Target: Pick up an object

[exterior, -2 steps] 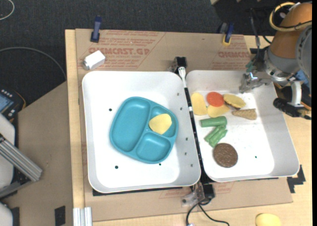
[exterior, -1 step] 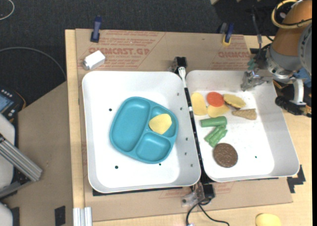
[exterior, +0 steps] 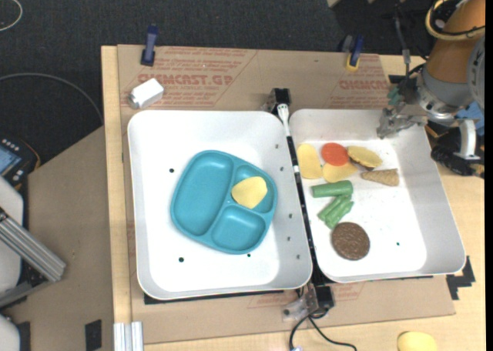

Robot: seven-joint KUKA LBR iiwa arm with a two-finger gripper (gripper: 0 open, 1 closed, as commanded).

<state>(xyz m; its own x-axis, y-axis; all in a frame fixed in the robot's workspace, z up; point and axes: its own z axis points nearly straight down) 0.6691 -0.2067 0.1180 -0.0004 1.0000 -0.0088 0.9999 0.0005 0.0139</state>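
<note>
While the arm (exterior: 454, 41) reaches in from the right, its claw (exterior: 394, 122) hangs over the far right part of the right bin (exterior: 431, 253), close to that bin's back rim; whether it is spread or pressed together cannot be told, and nothing is seen between its tips.

Just toward the near side of the claw lies a cluster of toy food on the bin floor: a yellow oval piece (exterior: 364, 157), a red round piece (exterior: 334, 153) touching it on the left, a pale yellow piece (exterior: 309, 161) nearest the dividing edge, and a brown wedge (exterior: 381, 178) beside the oval. Below them sit two green pieces (exterior: 333, 199), one lying flat and one slanted, then a brown disc (exterior: 350, 240) nearest the front. The right half and front right corner of this bin show bare white floor.

Across the central seam, the left bin (exterior: 154, 188) holds a teal divided plate (exterior: 219, 201) near its middle, with a yellow piece (exterior: 249, 192) in the plate's upper right compartment. White floor rings the plate on all sides.
</note>
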